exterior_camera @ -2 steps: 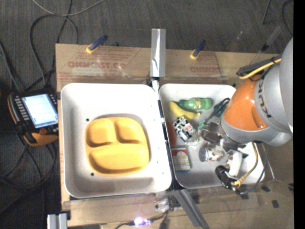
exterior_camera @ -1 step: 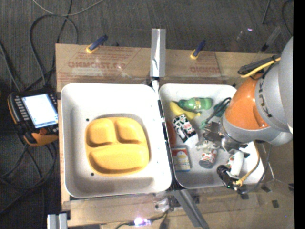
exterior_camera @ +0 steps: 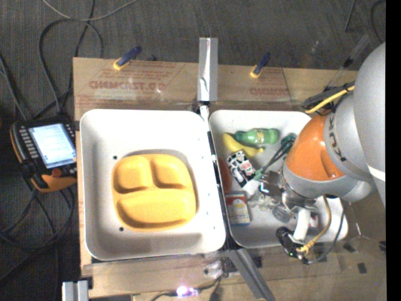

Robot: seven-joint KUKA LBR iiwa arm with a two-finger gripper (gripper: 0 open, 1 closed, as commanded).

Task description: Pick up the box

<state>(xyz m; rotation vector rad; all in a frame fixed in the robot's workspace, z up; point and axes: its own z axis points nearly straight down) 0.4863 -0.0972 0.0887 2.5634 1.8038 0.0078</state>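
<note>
— Wrist pose?

— My arm point(exterior_camera: 351, 137) reaches in from the right, orange band bent low over the right bin point(exterior_camera: 220, 168). My gripper point(exterior_camera: 276, 207) hangs near that bin's front; I cannot tell whether it is spread or pressed together.

— Box?

— The box point(exterior_camera: 237, 208), small, with a red top and pale label, lies against the bin's left wall, just left of my gripper. Its print is too small to read.

— Further back?

— A black-and-white carton point(exterior_camera: 240, 166), a banana point(exterior_camera: 241, 145), a green bottle point(exterior_camera: 258, 135). The left bin point(exterior_camera: 94, 168) holds a yellow divided tray point(exterior_camera: 154, 190). The board point(exterior_camera: 125, 86) behind reads "CHEMCAST".
</note>
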